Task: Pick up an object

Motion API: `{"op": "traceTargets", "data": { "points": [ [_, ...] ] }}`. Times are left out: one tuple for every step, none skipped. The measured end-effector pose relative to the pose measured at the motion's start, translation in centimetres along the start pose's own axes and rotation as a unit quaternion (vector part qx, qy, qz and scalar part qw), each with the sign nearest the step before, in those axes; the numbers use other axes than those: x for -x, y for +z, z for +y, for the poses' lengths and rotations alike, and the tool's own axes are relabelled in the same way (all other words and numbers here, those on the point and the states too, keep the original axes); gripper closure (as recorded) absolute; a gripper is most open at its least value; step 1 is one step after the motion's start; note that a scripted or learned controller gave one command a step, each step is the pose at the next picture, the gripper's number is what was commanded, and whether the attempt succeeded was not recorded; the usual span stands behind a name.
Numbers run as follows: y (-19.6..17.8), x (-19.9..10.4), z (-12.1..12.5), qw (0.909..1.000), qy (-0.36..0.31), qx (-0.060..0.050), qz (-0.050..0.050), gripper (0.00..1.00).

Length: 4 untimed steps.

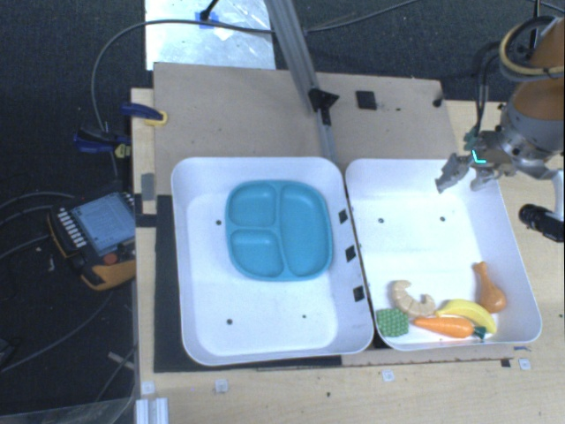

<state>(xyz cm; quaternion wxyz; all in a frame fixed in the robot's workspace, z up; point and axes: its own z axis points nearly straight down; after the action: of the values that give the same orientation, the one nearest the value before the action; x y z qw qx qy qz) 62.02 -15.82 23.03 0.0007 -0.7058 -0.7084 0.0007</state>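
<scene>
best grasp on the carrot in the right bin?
Grip the carrot across its thick orange middle, coming from straight above. It lies flat along the bin's near wall with the banana tight behind it, so a side approach looks blocked.

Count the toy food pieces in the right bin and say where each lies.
5, all along the near edge: green piece, beige piece, carrot, banana, drumstick. They overlap, so more may be hidden.

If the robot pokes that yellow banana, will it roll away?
Probably not far. The banana is curved, so it would likely rock or spin rather than roll. It also lies against the carrot near the bin's wall, which should stop it. It looks smooth, maybe slippery.
</scene>
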Motion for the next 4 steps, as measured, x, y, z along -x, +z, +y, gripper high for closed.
{"op": "traceTargets", "data": {
  "points": [
    [-0.2, 0.0, 0.1, 1.0000, 0.000, 0.002, 0.000, 0.00],
    [4.1, 0.2, -0.5, 1.0000, 0.001, 0.001, 0.000, 0.00],
    [8.5, 0.1, 0.2, 1.0000, 0.000, 0.001, 0.000, 0.00],
    [14.6, -0.1, 0.2, 1.0000, 0.001, 0.001, 0.000, 0.00]
  ]
}}
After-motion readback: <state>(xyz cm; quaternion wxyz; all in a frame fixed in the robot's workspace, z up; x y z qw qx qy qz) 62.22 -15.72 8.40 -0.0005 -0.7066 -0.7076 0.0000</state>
